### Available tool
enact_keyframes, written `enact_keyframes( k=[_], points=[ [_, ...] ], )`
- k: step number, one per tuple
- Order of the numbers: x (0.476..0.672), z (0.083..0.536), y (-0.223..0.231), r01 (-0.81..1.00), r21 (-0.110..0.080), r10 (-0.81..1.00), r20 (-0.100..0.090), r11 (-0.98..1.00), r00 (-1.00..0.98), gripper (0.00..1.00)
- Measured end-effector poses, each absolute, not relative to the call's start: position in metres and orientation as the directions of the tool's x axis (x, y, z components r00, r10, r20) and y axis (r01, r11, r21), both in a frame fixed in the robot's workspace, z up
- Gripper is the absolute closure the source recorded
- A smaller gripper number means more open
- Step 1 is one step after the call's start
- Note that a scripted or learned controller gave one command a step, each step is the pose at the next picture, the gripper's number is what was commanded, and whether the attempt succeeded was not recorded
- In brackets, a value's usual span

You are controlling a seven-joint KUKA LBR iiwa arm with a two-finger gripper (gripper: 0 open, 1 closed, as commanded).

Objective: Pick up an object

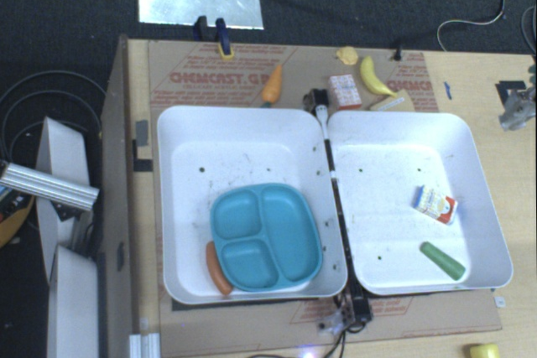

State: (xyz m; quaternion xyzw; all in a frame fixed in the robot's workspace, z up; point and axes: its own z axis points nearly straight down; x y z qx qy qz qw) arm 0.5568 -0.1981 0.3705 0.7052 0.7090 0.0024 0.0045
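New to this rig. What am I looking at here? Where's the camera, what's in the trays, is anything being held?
It is one fixed camera above a bench, looking down at a slant. The bench carries two shallow white bins side by side, and a robot arm would reach in from the right to pick things up.

The left bin holds a blue divided plate with an orange sausage-shaped toy beside its lower left edge. The right bin holds a small white carton and a green cylinder, lying apart.

Behind the bins, on the bench, lie a carrot, a banana and a small box.

Nothing here is being lifted; every item rests on a surface.
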Motion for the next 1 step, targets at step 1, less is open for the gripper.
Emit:
enact_keyframes(
  k=[1],
  points=[
    [0.5588, 0.3815, -0.2065, 1.000, 0.005, 1.000, -0.002, 0.003, -0.003, 1.00]
  ],
)
